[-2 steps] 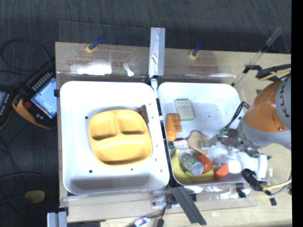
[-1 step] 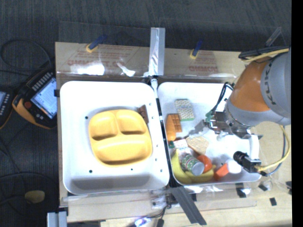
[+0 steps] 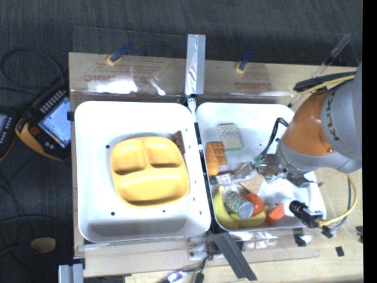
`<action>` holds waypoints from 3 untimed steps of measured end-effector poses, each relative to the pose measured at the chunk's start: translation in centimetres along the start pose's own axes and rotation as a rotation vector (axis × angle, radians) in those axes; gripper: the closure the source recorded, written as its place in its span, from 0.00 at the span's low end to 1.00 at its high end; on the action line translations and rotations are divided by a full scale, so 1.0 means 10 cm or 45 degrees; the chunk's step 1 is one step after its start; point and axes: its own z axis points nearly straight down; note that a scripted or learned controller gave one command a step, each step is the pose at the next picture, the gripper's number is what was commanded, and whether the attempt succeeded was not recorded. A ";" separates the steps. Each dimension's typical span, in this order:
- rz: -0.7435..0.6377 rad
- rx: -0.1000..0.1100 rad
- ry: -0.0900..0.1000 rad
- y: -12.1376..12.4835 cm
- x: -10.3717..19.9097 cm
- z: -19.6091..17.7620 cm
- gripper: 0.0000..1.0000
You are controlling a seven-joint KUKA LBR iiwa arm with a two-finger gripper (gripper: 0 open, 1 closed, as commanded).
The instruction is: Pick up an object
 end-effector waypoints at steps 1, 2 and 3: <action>0.000 0.000 0.000 0.00 0.00 0.00 0.00; 0.402 0.019 -0.007 -0.15 -0.23 -1.23 0.00; 0.143 0.006 -0.001 -0.28 -0.13 0.03 0.00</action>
